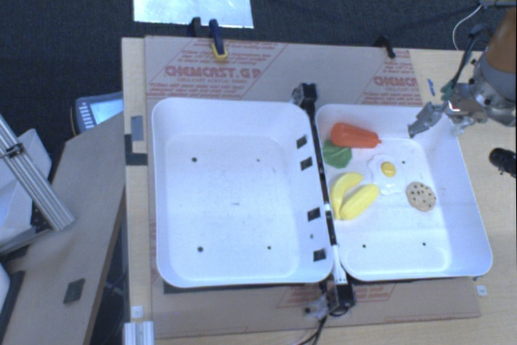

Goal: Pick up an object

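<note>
The right bin (460, 198) holds an orange carrot with a green top (353, 136), a fried egg (388, 169), a yellow banana piece (354, 196) and a round brown cookie (420, 195). My gripper (440, 124) hangs over the bin's far right corner, above and to the right of the egg and apart from all the objects. Its fingers (422, 122) stand open with nothing between them.
The left bin (234, 190) sits beside the right one, with a row of black clips (311, 166) along their shared edge. A cardboard sheet (242, 69) lies under both bins. A grey side table (81, 206) stands at the left.
</note>
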Tool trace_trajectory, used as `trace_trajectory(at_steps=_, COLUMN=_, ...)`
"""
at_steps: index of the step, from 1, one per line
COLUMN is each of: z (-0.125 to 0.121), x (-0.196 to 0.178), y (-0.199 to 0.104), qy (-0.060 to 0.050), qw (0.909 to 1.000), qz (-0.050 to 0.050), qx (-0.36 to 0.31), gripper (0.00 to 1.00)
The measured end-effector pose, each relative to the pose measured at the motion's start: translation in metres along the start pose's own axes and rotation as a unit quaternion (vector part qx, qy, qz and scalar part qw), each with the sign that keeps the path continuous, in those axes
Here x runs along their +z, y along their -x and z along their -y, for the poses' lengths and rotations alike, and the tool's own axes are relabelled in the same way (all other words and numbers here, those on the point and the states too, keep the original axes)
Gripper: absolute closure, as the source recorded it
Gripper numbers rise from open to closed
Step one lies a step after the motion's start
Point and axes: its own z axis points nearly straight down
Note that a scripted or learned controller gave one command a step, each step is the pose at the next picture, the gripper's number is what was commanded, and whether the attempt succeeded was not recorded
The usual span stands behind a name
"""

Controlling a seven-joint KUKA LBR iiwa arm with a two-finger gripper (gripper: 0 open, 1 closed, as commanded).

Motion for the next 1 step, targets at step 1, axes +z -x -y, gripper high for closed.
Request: trace_trajectory(at_steps=1, z=-0.0423, x=-0.0417, y=-0.0575, qy=0.003, qw=1.0, qz=0.0, qx=-0.004, gripper=0.0)
